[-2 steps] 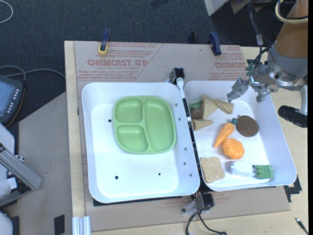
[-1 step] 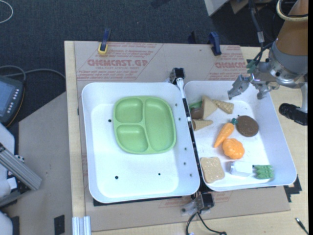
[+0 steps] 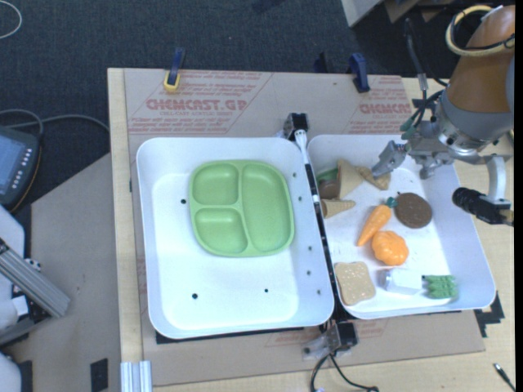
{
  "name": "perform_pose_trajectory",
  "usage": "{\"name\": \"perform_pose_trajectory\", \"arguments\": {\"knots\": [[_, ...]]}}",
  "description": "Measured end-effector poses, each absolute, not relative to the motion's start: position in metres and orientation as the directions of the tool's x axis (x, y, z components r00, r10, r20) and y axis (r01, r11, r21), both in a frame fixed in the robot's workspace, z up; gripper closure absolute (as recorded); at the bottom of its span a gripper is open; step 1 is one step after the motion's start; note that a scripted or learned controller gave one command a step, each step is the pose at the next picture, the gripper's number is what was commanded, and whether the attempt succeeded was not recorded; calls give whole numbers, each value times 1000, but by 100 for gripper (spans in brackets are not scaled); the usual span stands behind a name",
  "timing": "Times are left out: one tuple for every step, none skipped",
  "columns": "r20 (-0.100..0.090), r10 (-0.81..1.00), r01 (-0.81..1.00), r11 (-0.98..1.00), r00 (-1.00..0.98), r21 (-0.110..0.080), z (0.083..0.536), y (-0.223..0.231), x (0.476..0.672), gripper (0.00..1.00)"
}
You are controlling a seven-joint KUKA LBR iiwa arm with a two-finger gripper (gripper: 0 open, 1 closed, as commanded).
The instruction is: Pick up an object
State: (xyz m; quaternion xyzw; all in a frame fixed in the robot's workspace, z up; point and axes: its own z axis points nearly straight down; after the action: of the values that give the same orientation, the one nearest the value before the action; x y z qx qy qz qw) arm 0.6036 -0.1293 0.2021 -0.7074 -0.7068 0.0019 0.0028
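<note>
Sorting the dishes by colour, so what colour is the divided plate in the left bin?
Light green, seen in the camera view: the divided plate lies in the left bin.

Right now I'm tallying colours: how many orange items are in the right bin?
2. The carrot lies mid-bin, tilted; the orange fruit sits just below it, touching or nearly so. Others may hide under the gripper at the bin's top.

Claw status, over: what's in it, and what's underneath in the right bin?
Claw open, holding nothing, hovering over right bin far side. Nearest below: tan wedge; carrot and brown disc beyond. Nothing blocking descent.
</note>
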Motion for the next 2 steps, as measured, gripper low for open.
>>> {"name": "perform_pose_trajectory", "arguments": {"knots": [[2, 1000, 1000, 0, 0, -8, 157, -123, 599, 0], [2, 1000, 1000, 1, -1, -7, 108, -120, 607, 0]]}}
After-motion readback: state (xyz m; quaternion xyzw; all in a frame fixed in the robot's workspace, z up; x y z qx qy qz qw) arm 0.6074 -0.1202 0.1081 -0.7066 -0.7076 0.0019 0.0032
